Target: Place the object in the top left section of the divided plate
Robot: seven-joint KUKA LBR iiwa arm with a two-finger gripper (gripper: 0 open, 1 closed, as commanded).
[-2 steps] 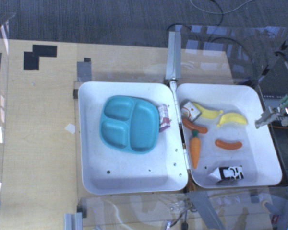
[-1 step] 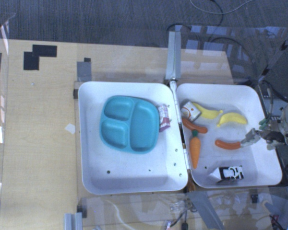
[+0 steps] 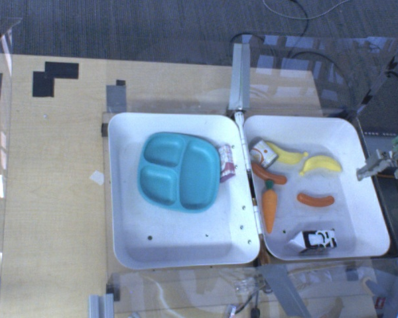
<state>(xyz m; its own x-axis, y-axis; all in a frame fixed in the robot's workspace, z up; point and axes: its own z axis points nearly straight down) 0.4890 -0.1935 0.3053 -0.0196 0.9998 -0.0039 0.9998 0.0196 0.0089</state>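
The counter [image 3: 53, 197] carries two white bins side by side. The left bin [image 3: 129, 244] holds a blue divided plate [image 3: 179, 172], all its sections bare, with a small packet [image 3: 226, 161] touching its right rim. The right bin [image 3: 365, 211] holds the loose items: two bananas [image 3: 288, 155] [image 3: 322, 165], a carrot [image 3: 269, 207], two sausages [image 3: 268, 173] [image 3: 316, 199], a small carton [image 3: 262, 154] and a black-and-white box [image 3: 318, 239]. The gripper [image 3: 385, 162] hangs at the far right, just past the right bin's rim, carrying nothing; its opening cannot be told. Nothing is picked yet, so the task looks to be at its start. The next move calls for reaching into the right bin, grasping one item, and carrying it to the plate's top left section.
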